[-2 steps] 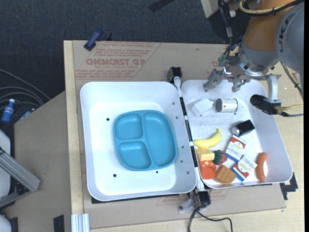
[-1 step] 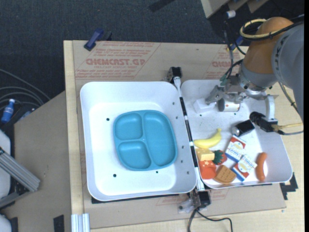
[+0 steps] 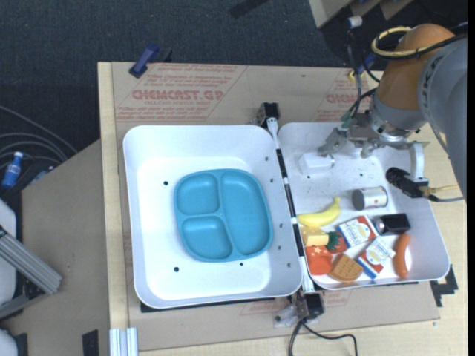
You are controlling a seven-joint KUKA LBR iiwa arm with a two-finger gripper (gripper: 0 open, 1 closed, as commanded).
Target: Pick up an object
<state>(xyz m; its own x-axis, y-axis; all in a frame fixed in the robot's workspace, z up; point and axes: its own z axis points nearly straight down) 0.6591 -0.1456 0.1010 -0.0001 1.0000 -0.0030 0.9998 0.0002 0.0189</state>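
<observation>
A: Nearest us, what sits below the end effector [image 3: 349, 141]?

B: The pile at the front of the right bin [image 3: 415, 269] — a cracker [image 3: 346, 268], small cartons [image 3: 355, 233], a sausage [image 3: 402, 256] by the rim. All well clear of it, towards the camera.

A: And a little closer to it?

B: The banana [image 3: 321, 216], long axis running across the bin, slightly tilted; beside it a grey can [image 3: 369, 197] lying on its side, also crosswise, and a black block [image 3: 392, 222]. The can lies nearly straight in front of the end effector, on our side.

A: What's closest of all?

B: A white block [image 3: 317, 162], just beside it and slightly left — pale on the pale floor, so its edges are hard to read. I'd judge that the likeliest target — a short move down and left.

A: Is it holding anything?

B: Nothing between the fingers; they look spread apart, hanging above the far end of the bin.

A: The left bin [image 3: 141, 199]?

B: Off to its left, with a blue tray [image 3: 223, 213]. The table [image 3: 185, 95] runs beyond.
</observation>
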